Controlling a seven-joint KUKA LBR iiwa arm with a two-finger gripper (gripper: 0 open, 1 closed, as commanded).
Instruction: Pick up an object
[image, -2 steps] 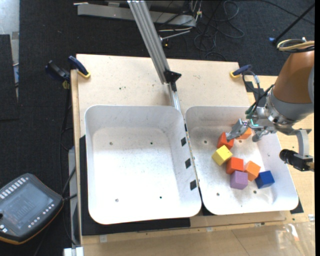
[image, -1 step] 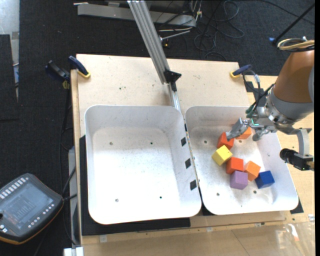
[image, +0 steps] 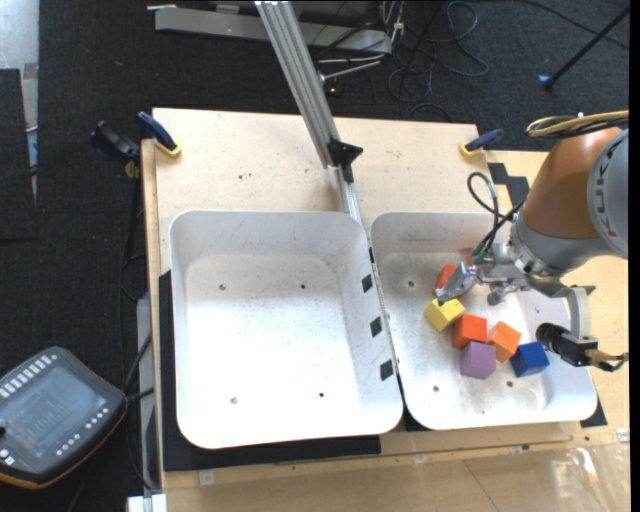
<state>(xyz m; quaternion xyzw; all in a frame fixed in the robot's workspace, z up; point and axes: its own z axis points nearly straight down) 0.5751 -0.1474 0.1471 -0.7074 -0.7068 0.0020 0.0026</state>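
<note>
My hand (image: 452, 287) hovers just above the yellow cube (image: 443, 314) in the right bin (image: 420, 400); whether it's parted, I cannot tell. The cube is small, matte, tilted, beside an orange block (image: 470, 330).

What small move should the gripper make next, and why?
Probably lower straight onto the yellow block. The gripper hangs just above it in the right bin, with nothing visibly held, and the block's left side stands free of the other blocks.
</note>
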